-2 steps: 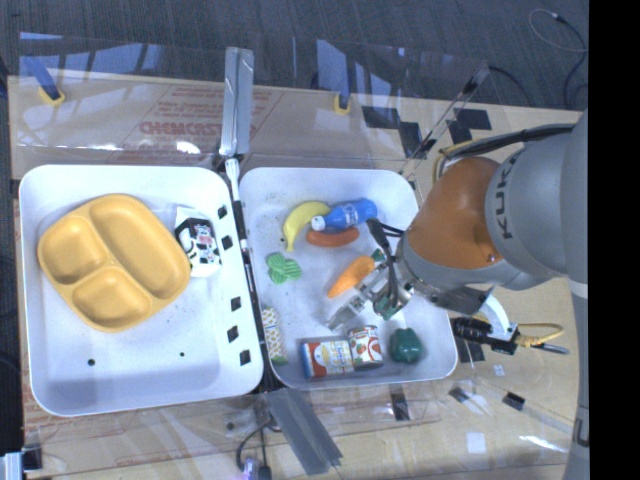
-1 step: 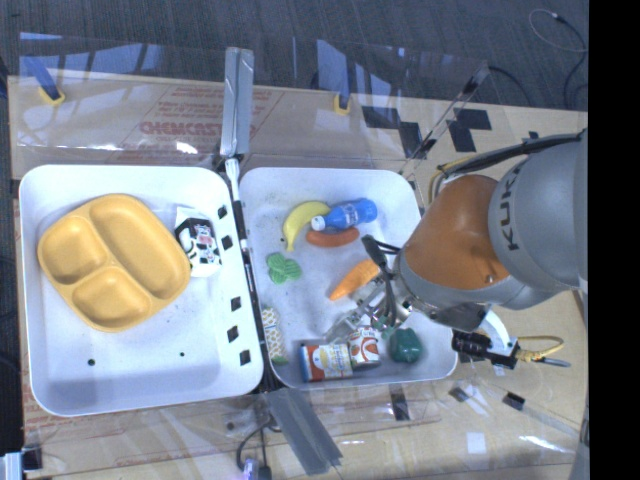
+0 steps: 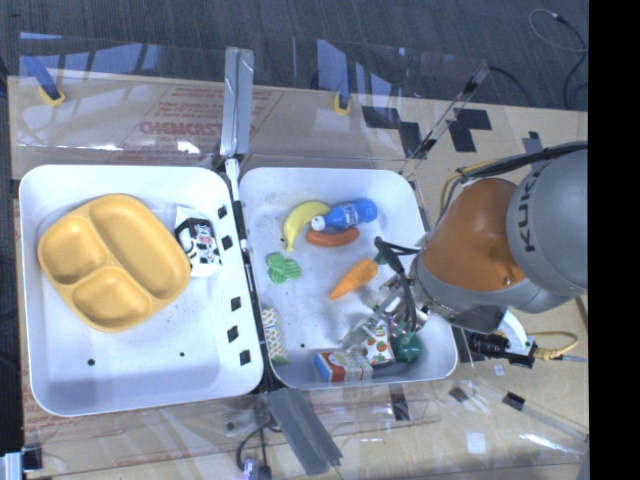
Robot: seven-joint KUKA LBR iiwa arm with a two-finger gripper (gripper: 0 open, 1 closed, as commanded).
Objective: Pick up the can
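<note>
Now, can (image 3: pixel 378 346): lying in the right bin's (image 3: pixel 300 183) near corner, beside a carton (image 3: pixel 340 366).
Claw (image 3: pixel 383 330): low over it, finger state unclear.
Advice: centre on the can, avoid the carton.

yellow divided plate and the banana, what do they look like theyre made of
The yellow divided plate looks like moulded plastic, matte to slightly satin: uniform colour, rounded compartment walls, soft highlights. The banana looks like a plastic toy, smooth and a bit glossy, with flat even yellow and no spots; rubber or foam can't be ruled out.
</note>
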